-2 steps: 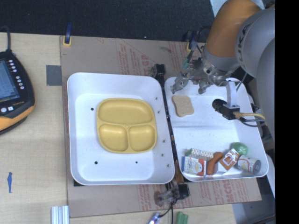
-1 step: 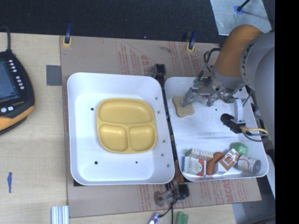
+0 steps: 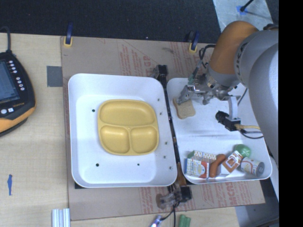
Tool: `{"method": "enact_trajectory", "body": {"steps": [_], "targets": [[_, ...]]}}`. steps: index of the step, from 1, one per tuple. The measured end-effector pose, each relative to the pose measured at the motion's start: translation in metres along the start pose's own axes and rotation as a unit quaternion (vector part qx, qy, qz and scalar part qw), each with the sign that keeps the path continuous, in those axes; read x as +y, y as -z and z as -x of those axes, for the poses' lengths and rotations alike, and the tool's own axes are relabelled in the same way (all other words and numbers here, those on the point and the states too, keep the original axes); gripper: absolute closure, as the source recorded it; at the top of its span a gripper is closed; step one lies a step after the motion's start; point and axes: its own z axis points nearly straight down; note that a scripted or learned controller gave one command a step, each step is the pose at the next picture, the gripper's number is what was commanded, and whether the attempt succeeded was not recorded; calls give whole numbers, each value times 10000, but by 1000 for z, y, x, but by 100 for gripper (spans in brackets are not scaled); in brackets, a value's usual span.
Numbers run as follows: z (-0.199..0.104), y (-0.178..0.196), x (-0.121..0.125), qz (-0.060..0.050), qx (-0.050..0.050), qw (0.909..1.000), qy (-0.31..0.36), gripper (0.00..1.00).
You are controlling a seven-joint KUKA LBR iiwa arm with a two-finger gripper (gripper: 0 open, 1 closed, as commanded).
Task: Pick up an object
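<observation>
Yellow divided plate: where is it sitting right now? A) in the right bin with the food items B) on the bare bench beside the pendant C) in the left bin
C: the yellow divided plate lies flat inside the left bin, apart from the toy food in the right bin.

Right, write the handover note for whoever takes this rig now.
Gripper: low in the right bin, at its far left corner, beside the slice of toast. Whether it grips the toast cannot be told from this view.
Left bin: yellow divided plate in the middle.
Right bin, near edge: small carton, sausage, ketchup packet, green item, small can.
Done: arm lowered to the toast.
Left: confirm a grasp and lift; nothing is raised clear of the bin yet.
</observation>
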Motion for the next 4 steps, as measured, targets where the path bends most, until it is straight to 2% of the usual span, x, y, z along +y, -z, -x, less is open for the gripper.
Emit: {"method": "enact_trajectory", "body": {"steps": [4], "targets": [[2,0,0,0,5,10000,-5,0]]}}
